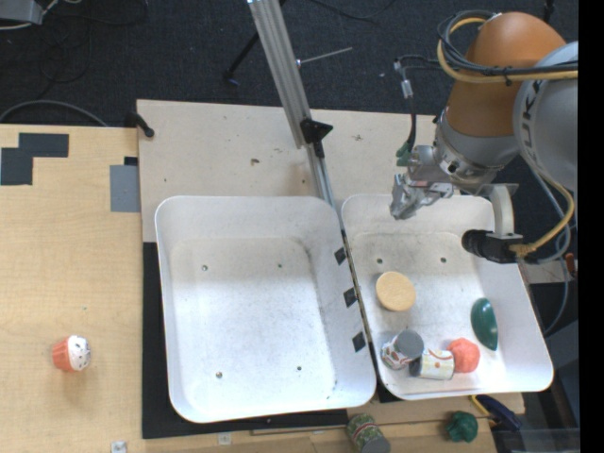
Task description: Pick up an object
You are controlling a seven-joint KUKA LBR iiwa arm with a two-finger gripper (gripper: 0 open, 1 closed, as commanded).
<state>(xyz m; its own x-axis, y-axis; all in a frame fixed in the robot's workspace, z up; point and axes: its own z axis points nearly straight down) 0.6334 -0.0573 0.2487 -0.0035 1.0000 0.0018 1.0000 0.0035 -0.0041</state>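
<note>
The right bin (pixel 444 253) holds a tan round disc (pixel 395 291) near its middle. Along its front lie a grey cylinder (pixel 408 345), a small white cup-like piece (pixel 435 365), an orange-red ball (pixel 463 355) and a dark green oval (pixel 484 322) by the right wall. My gripper (pixel 407 201) hangs over the bin's back left corner, well behind the disc. I see nothing between its fingers.
The left bin (pixel 250 305) sits beside the right one. A slanted aluminium rail (pixel 290 83) runs down to the bins' shared edge. A small orange and white toy (pixel 72 354) lies on the wooden bench at left. Green objects (pixel 461 427) lie in front of the right bin.
</note>
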